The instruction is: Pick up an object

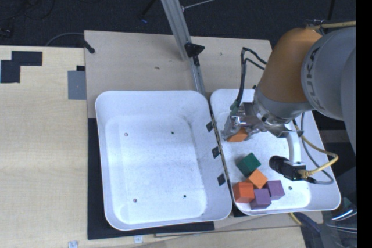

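A light wooden surface (145, 61) holds two shallow white bins. In the right white bin (325, 197), the pincer (239, 128) pinches a small orange block (237, 137) near the bin's left wall. Below it lie a green cube (249, 163), orange cubes and purple cubes (267, 193).

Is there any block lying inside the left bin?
No, the left bin shows only its white floor; the green block and the other blocks lie in the right bin.

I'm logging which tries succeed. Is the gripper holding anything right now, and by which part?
It cannot be told for sure. An orange block sits right at the gripper over the right bin, but the grip itself is not visible.
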